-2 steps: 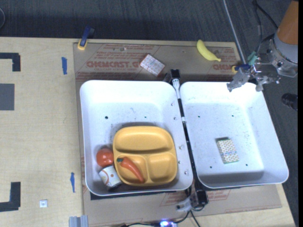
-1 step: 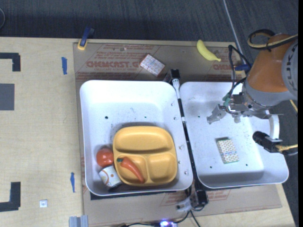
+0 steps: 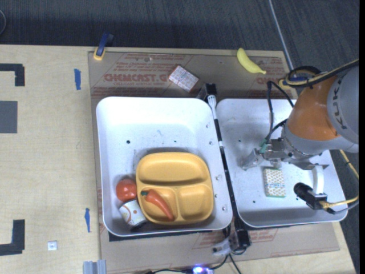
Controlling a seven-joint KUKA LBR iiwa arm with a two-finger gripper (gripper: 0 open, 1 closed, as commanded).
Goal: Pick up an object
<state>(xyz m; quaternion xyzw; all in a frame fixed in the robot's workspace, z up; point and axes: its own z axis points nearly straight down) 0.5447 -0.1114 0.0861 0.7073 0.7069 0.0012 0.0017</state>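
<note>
On the bench we see the gripper (image 3: pixel 251 160) low in the right bin (image 3: pixel 251 213), fingers slightly parted and empty, left of the sponge (image 3: pixel 275 183), presumably its target.

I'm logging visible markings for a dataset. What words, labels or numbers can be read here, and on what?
"CHEMCAST", red print on the brown board behind the bins; further red lines on it are too blurred to read.
Small card on that board: pattern, unreadable.
Speckled packet in the right bin: print too small.
Arm: partial dark letters, unclear.
</note>
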